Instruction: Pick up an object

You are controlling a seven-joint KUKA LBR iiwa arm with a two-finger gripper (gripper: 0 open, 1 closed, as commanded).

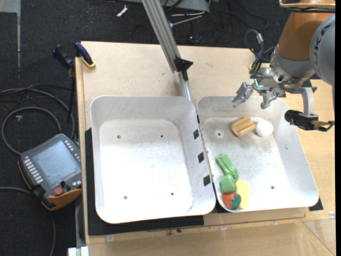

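The tool (254,96) hangs with its fingers spread wide and nothing between them, over the far edge of the right bin (298,159). Just nearer, apart from it, a tan block (243,126) lies touching a white ball (264,128). Green pieces (227,173) sit by the bin's near left corner.

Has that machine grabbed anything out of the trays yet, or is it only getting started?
Nothing looks picked up yet. The pincer hangs open above the far edge of the right tray with nothing between its fingers. The tan block and white ball lie just below it, and the green pieces sit near the front. The whole job is left: lowering, closing on one thing and lifting it.
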